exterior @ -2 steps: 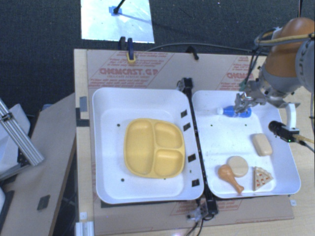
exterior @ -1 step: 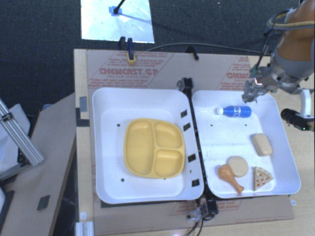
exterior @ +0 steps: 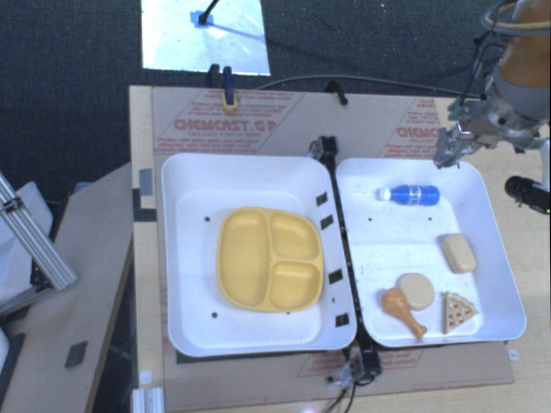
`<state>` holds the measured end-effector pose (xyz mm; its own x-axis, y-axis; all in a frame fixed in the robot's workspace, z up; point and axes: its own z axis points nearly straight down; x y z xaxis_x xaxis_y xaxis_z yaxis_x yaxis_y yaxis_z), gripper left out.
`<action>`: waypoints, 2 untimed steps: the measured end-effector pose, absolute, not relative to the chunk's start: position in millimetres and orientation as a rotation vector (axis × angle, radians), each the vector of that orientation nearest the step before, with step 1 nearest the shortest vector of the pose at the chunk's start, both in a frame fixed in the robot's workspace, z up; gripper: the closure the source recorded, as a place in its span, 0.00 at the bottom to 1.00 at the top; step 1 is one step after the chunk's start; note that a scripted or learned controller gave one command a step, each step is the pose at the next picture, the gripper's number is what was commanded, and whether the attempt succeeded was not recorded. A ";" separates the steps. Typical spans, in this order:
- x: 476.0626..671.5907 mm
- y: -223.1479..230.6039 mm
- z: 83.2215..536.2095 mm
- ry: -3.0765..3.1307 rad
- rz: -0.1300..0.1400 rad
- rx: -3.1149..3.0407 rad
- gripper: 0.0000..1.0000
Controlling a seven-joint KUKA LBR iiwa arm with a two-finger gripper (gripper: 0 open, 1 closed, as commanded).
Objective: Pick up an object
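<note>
The right bin (exterior: 491,222) holds a small blue bottle with a white cap (exterior: 411,195) lying on its side near the far wall. A beige bread-like block (exterior: 458,252) lies by the right wall. At the front lie a round tan cookie (exterior: 418,290), a chicken drumstick (exterior: 402,309) and a pizza slice (exterior: 458,311). My gripper (exterior: 448,154) hangs above the bin's far right rim, right of and beyond the bottle, with nothing visible between its fingers.
The left bin (exterior: 185,231) carries a yellow divided plate (exterior: 269,258). Black clips run along the seam between the bins (exterior: 331,231). A cable crosses the cardboard behind the bins. A shiny metal sheet (exterior: 205,24) lies on the dark floor beyond.
</note>
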<state>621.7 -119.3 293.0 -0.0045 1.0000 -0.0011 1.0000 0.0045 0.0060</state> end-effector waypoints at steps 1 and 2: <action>625.1 -68.0 271.3 2.232 0.003 2.211 1.00; 620.4 -20.6 268.7 2.232 0.003 2.212 1.00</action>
